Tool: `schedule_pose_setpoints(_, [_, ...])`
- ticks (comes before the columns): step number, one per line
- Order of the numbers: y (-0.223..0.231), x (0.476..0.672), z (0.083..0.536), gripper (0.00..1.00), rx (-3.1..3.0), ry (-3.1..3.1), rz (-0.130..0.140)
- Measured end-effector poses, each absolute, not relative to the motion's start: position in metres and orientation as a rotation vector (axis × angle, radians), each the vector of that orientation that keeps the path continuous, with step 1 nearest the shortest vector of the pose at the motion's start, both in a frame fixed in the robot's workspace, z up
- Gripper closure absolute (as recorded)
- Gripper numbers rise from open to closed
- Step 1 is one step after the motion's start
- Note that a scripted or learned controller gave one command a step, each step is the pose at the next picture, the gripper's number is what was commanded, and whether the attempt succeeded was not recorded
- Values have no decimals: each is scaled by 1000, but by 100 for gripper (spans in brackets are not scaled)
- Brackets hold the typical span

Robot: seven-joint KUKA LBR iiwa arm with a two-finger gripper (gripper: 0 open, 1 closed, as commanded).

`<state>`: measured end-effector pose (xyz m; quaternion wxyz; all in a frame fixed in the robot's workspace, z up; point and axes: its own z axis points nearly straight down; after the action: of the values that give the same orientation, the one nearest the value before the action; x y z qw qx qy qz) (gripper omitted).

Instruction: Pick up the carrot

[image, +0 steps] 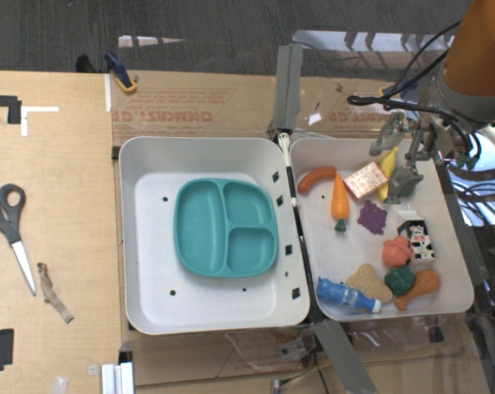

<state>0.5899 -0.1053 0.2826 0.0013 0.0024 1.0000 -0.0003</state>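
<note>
Beige bench far left of the pincer: one pair of scissors point(9, 228), one strip of tape point(54, 294), well apart from everything that matters. Next, still well left of the pincer, left bin point(140, 302) with one teal tray point(226, 228), three compartments, nothing in them.

Right bin point(456, 298) has the clutter. One sausage point(315, 177) curved at the top left. One carrot point(339, 202) just below it, orange, green stub at the lower end. Long axis runs roughly top to bottom in the frame, slightly tilted. Free on both long sides, sausage near its top end.

Then one cracker box point(364, 180), one purple piece point(372, 217), one banana point(387, 164) partly behind the pincer. Lower down: one blue bottle point(346, 295), one bread slice point(368, 279), one green piece point(400, 281), one red-orange lump point(396, 251), one drumstick point(418, 287), one black-and-white piece point(418, 238).

Pincer point(403, 179) hangs over the bin's upper right, by the banana and box. Spread or pressed together: cannot tell, too much cable and metal mixed up there. Nothing seen pinched.

Key relation: carrot lies left of the pincer and a little lower, box between them. Judgement: move left past the box, close across the carrot's short width. Pick not started.
</note>
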Motion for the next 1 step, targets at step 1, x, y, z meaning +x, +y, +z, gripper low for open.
schedule_pose_setpoints(1, [-96, 598, 146, 0, 246, 3131, 0])
